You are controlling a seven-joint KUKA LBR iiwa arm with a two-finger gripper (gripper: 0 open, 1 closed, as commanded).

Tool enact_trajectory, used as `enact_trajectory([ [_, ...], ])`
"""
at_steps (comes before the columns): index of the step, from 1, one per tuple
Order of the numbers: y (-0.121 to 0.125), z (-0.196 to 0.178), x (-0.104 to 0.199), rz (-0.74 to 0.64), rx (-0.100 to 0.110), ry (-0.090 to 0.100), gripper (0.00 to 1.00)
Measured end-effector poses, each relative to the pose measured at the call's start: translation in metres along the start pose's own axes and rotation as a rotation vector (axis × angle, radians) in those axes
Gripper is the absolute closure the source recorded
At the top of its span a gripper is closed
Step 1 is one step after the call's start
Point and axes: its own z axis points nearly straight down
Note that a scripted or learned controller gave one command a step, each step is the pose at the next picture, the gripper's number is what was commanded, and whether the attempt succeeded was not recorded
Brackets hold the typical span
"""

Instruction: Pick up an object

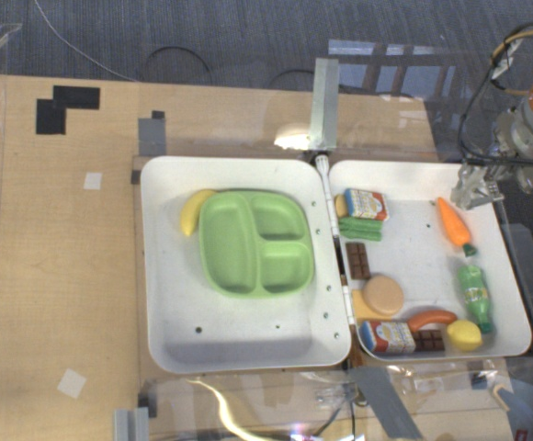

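The right bin [412,246] holds several toy foods. An orange carrot [453,222] lies at its far right, with a green bottle [474,288] and a yellow lemon [466,335] below it. A sausage [430,320], a round bun [382,294], a chocolate bar [359,261], a green block [358,229], a small carton [365,204] and a labelled box [391,337] fill the rest. My gripper [475,188] hangs over the bin's upper right corner, just above and right of the carrot's top. Nothing shows in its grasp.
The left bin [164,283] carries a green divided plate [253,243] with a yellow banana [191,211] tucked against its upper left edge. A metal post [325,104] stands behind the seam between the bins. Cables [487,90] trail from the arm at the upper right.
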Motion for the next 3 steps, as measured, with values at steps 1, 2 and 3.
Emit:
enact_trajectory([
  [1,0.014,0.081,0.064,-0.143,-0.010,0.016,1.00],
  [2,0.014,0.078,0.062,-0.144,-0.007,0.011,0.00],
  [3,0.002,0.130,0.006,-0.405,-0.008,0.007,0.00],
])
